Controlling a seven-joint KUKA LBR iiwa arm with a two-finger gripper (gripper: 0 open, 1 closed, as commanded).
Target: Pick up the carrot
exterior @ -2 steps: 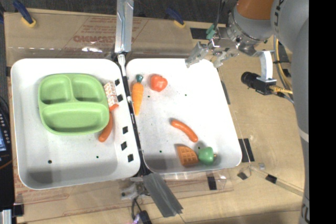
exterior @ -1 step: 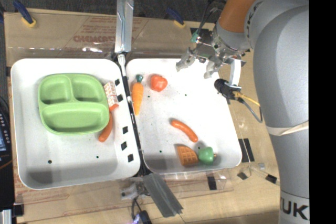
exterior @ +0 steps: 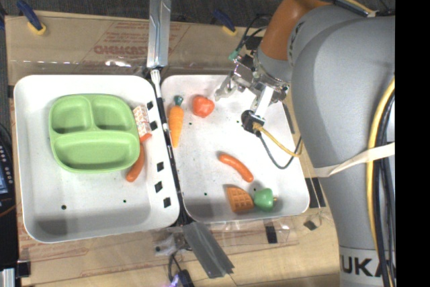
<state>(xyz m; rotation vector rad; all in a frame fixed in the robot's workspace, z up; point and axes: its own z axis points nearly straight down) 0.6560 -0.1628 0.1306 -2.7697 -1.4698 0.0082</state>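
Observation:
The carrot (exterior: 175, 123) is orange with a small green top and lies upright along the left wall of the right bin (exterior: 282, 144). My gripper (exterior: 236, 92) hangs over the upper right part of that bin, to the right of the carrot and apart from it. A red tomato (exterior: 202, 105) sits between the carrot and the gripper. Nothing shows between the fingers (exterior: 225, 87).
In the right bin lie an orange sausage (exterior: 236, 167), a waffle piece (exterior: 239, 199) and a green pepper (exterior: 264, 198) near the front. The left bin (exterior: 40, 212) bears a green divided plate (exterior: 94, 132), a striped snack (exterior: 142, 120) and another sausage (exterior: 136, 168).

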